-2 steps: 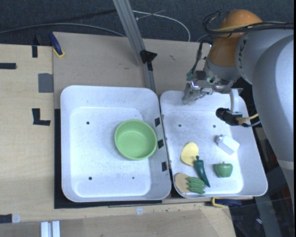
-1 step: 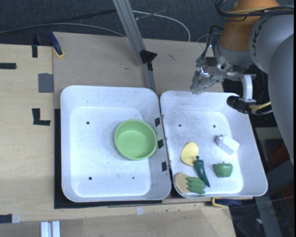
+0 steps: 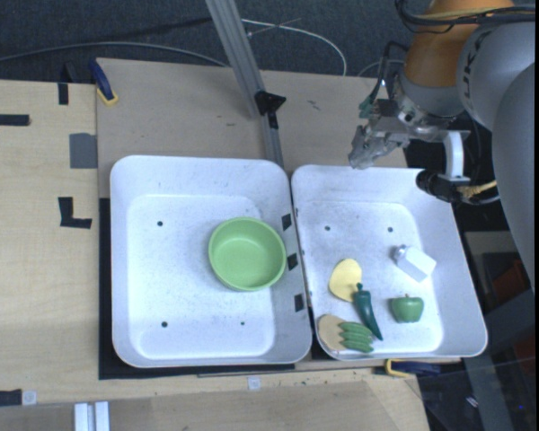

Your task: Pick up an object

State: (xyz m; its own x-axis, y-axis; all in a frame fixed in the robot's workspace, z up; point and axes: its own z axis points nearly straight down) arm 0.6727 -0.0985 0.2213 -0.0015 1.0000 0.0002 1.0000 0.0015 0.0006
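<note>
Two white bins sat side by side on the bench: the left bin (image 3: 135, 241) held a green bowl (image 3: 246, 253), the right bin (image 3: 449, 241) the small items. The gripper (image 3: 366, 153) hung above the right bin's far rim, carrying nothing; its finger state could not be judged. Candidate objects, a pepper (image 3: 407, 308), chili (image 3: 366, 309) and white block (image 3: 414, 261), lay clustered at the near side, well apart from it.

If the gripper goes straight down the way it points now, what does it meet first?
Probably the back rim of the right bin. The gripper hangs over that edge, pointing downward. No object seems to lie under it, and the white block and green pepper sit nearer the front. Height is unclear.
</note>
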